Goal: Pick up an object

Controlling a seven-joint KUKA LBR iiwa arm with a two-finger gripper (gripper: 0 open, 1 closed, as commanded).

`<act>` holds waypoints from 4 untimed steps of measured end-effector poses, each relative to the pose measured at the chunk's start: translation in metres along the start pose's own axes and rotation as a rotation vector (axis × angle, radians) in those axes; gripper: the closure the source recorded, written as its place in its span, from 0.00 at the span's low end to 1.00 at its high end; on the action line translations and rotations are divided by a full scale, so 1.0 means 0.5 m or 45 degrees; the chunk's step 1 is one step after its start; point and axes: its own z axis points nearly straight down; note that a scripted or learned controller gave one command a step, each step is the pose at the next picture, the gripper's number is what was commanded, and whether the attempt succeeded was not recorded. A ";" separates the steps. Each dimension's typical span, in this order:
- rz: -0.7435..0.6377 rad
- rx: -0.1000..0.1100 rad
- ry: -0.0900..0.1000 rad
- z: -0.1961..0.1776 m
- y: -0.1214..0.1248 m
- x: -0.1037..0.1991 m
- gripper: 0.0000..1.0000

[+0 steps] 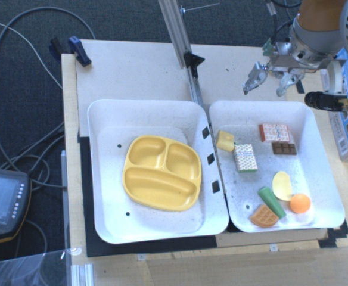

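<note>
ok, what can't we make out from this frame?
- Arm: cut off by the top and right edges of the camera view.
- Box beside the right bin: cut by the right edge, label unreadable.
- Patterned boxes: print too small to read.
- Screen device: cut by the left edge.

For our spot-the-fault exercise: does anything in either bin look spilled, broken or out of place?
Nothing stands out. The yellow tray lies flat in the left bin; the toy foods, like the orange ball, sit loose in the right bin.
</note>
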 end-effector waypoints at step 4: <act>0.002 0.007 0.000 0.357 -0.020 0.007 0.00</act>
